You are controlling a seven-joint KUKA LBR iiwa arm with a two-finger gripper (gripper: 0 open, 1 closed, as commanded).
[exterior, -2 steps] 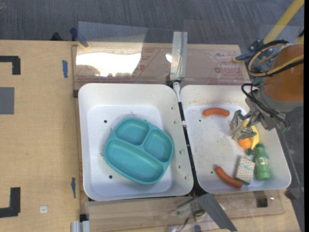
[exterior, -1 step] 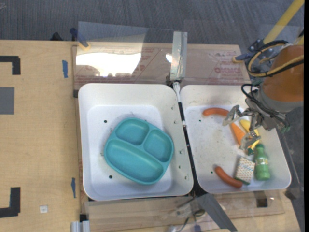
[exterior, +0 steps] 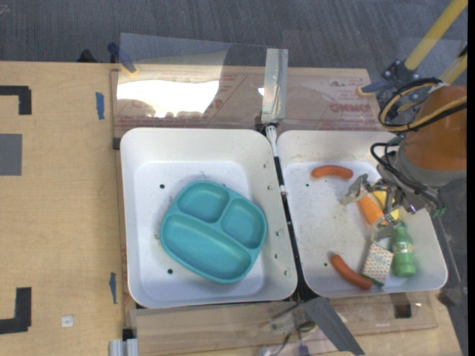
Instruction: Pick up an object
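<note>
Gripper (exterior: 373,202) of the grey arm, reaching in from the right, low over the right-hand bin (exterior: 319,265), its orange wrist band (exterior: 438,136) and a loop of black cable (exterior: 404,102) above it. The metal fingers (exterior: 356,190) appear spread apart, one reaching toward the bin's middle and the other lower, near the checkered piece; an orange carrot-like toy (exterior: 369,209) lies between them, touching or just beside them, though from this slant it cannot be told whether the fingers grip it or merely straddle it. A yellow piece (exterior: 387,206) shows just beside the orange toy, partly hidden by the tool. Right-hand bin contents: a red-orange sausage (exterior: 332,172) near the far wall, apart from the tool; a second sausage (exterior: 351,271) near the front wall; a small checkered packet (exterior: 378,262) just beside that sausage; a green bottle (exterior: 402,252) lying next to the packet, below the gripper. Left-hand bin (exterior: 141,199): a teal divided plate (exterior: 214,231) with three compartments, resting slightly turned on the bin floor. Behind both bins, a clear plastic panel (exterior: 185,87) stands on the cardboard-covered bench (exterior: 52,221), which bears black tape marks and strips of blue tape.
</note>
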